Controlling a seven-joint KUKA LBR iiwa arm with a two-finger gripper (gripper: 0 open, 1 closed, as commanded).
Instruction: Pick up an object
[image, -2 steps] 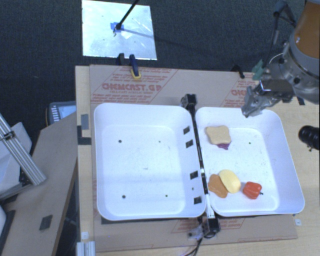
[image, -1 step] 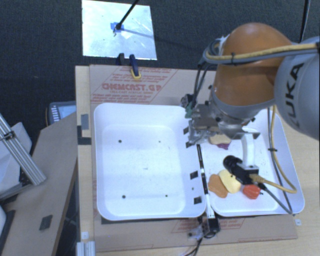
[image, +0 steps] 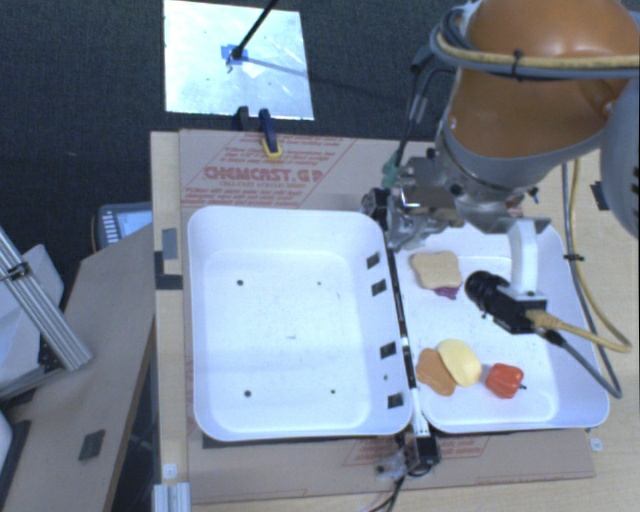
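Note:
The right bin (image: 575, 400) holds a tan bread-shaped piece (image: 436, 268) near its far left corner, with a small purple bit (image: 447, 292) at its front edge. Toward the front lie a yellow piece (image: 459, 361), an orange piece (image: 433, 371) touching it, and a red pepper-like piece (image: 504, 379). The arm's grey and orange body hangs over the far part of this bin. Its gripper (image: 405, 215) sits low at the bin's far left corner, just behind the tan piece. I see nothing held.
The left bin (image: 200, 300) lies beside the right one, with black clips along the shared wall (image: 395, 310). A black cylinder (image: 500, 298) with a yellow cable (image: 590, 335) juts from the arm over the right bin. A foil sheet (image: 238, 60) lies at the back.

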